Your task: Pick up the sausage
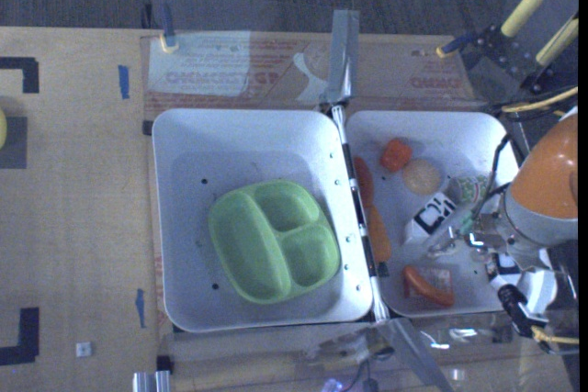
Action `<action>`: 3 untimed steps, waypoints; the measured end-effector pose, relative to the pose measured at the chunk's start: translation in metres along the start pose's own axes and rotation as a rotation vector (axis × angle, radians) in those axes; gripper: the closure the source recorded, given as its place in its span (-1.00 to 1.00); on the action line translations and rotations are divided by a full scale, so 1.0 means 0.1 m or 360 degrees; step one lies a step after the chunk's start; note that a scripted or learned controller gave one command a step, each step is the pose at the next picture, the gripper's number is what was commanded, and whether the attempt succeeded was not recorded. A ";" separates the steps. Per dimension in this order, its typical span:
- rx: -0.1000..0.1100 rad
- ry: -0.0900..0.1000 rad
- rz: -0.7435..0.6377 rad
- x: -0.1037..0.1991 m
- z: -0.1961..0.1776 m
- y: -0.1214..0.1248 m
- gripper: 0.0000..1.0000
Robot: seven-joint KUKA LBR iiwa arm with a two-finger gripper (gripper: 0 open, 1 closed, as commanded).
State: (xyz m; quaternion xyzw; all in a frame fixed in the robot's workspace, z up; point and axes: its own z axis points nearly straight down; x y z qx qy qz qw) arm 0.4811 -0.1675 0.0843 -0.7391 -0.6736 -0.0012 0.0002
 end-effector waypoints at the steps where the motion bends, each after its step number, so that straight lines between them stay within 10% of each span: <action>1: 0.0000 0.0001 0.0002 0.00 -0.07 0.01 1.00; 2: 0.0002 0.0005 -0.0001 0.01 -0.07 0.01 -1.00; 3: -0.0003 -0.0002 -0.0001 0.66 -0.01 -0.06 -1.00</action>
